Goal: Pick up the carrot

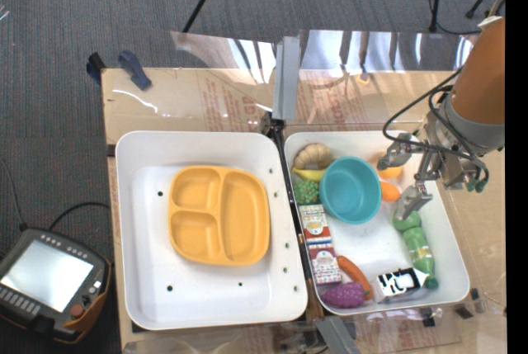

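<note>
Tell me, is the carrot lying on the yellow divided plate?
No. The carrot lies in the right bin near its front edge beside the purple grapes, while the yellow plate sits in the left bin.

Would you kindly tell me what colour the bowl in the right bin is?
The bowl is teal, seen in the camera view.
</note>
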`<action>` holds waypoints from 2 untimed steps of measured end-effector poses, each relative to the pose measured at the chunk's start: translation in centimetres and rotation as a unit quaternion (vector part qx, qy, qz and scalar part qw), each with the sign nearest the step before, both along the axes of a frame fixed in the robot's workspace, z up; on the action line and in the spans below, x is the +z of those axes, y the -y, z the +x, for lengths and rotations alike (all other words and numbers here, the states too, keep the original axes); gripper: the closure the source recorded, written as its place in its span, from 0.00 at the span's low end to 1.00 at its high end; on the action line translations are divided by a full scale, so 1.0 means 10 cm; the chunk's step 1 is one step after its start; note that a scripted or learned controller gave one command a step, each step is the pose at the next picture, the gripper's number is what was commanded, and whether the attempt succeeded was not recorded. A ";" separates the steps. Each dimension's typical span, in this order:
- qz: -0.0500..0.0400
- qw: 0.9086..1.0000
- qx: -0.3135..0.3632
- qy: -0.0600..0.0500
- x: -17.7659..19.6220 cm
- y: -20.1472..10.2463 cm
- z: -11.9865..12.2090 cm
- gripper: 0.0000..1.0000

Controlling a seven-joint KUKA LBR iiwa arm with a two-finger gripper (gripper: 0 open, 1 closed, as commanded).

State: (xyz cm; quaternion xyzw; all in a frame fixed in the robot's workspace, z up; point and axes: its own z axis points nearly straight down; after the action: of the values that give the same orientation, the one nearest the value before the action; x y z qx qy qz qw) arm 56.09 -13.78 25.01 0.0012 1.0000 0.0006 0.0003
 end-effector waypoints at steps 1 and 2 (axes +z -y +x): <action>0.001 1.000 -0.024 -0.002 -0.29 0.44 0.69 0.00; 0.000 0.995 -0.098 -0.001 -0.84 0.66 0.80 0.00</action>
State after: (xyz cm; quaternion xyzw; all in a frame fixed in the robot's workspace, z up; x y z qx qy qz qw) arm 64.06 -20.41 16.56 0.0992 0.9951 0.0009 -0.0007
